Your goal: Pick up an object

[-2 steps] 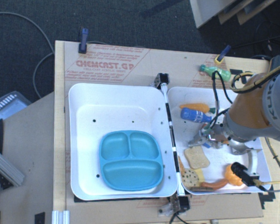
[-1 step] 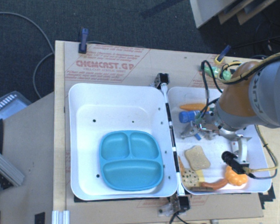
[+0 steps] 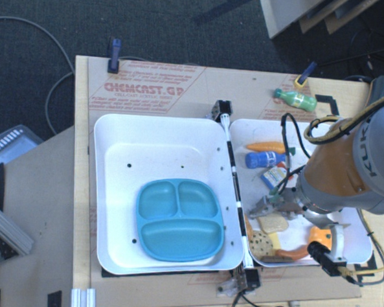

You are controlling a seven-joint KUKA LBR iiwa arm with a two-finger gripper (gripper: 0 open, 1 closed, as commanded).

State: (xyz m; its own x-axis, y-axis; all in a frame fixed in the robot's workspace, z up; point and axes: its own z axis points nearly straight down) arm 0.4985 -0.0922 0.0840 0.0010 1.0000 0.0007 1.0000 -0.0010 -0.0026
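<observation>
A KUKA arm [image 3: 346,172] reaches into the right-hand bin [image 3: 245,130] from the right, its wrist low over a heap of toy food in the bin's near half, apparently at the approach-and-grasp step of picking up an object. The gripper [image 3: 275,201] sits just above a pale, flat, bread-like piece [image 3: 273,223], the likeliest target; whether the pincer is open or closed cannot be told from this angle, and nothing is visibly held. Nearest the camera lie a holed, cracker-like piece [image 3: 258,241] and an orange item [image 3: 296,253] against the bin's near rim. Farther back, a blue bottle [image 3: 261,160] and an orange carrot-like piece [image 3: 267,147] rest near the far wall. The left-hand bin [image 3: 115,138] holds a blue divided plate [image 3: 179,219]. Beyond both bins, a green bottle [image 3: 295,99] lies on the bench. The next move seems to call for closing on one piece and lifting straight up, clear of its close-packed neighbours.
</observation>
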